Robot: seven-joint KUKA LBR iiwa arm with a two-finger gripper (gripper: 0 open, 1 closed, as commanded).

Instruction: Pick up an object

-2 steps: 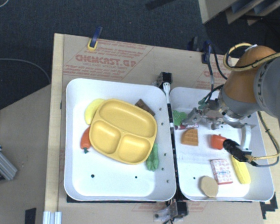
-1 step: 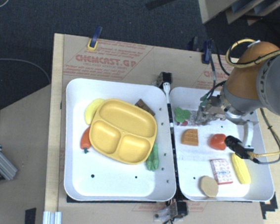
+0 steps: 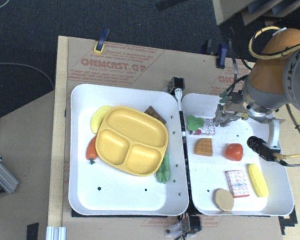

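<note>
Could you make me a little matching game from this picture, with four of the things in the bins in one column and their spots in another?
Things:
1. yellow plastic divided tray
2. red round toy tomato
3. yellow toy corn cob
4. green toy vegetable

Spots:
A. right bin, near its right edge
B. left bin, upside down in the middle
C. right bin, far left corner, close to the gripper
D. right bin, around the middle, right of a brown waffle-like square

Pairs: 1-B, 2-D, 3-A, 4-C
</note>
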